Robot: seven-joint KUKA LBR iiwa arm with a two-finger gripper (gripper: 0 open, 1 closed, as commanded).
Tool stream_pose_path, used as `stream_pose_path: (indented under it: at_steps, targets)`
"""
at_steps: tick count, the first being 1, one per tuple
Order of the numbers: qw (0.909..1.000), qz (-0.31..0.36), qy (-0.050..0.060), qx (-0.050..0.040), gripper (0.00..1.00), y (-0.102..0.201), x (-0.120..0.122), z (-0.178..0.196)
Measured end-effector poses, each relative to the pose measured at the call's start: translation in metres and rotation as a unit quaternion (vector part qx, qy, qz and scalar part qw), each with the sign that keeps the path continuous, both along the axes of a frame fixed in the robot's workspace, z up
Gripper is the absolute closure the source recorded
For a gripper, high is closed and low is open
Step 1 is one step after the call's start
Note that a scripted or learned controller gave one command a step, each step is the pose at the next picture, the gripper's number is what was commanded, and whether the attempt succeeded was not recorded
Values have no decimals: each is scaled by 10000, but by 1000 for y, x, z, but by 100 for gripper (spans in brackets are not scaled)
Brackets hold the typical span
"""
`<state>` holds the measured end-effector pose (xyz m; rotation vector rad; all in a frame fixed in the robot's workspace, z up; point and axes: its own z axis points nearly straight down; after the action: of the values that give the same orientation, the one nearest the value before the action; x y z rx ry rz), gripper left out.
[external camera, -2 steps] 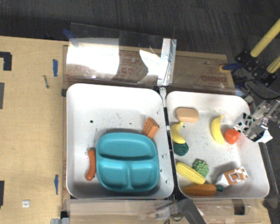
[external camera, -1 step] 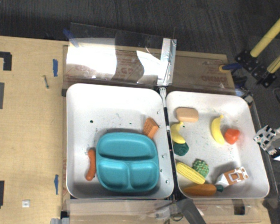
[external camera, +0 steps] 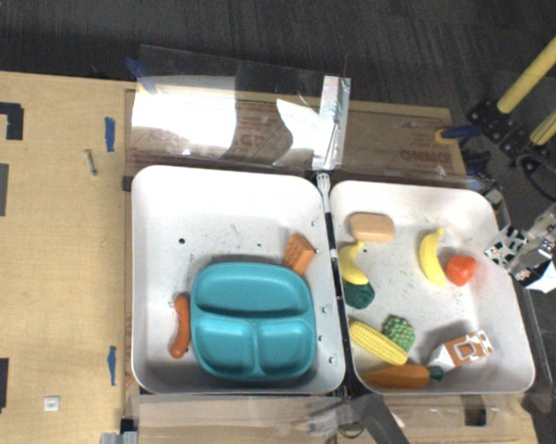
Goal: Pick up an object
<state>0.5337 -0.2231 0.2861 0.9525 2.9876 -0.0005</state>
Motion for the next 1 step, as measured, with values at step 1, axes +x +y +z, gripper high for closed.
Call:
stream_pose_path:
  at_steps: [1]
  targets:
    - [9995, 303, -10, -7, 100, -1, 23, 3]
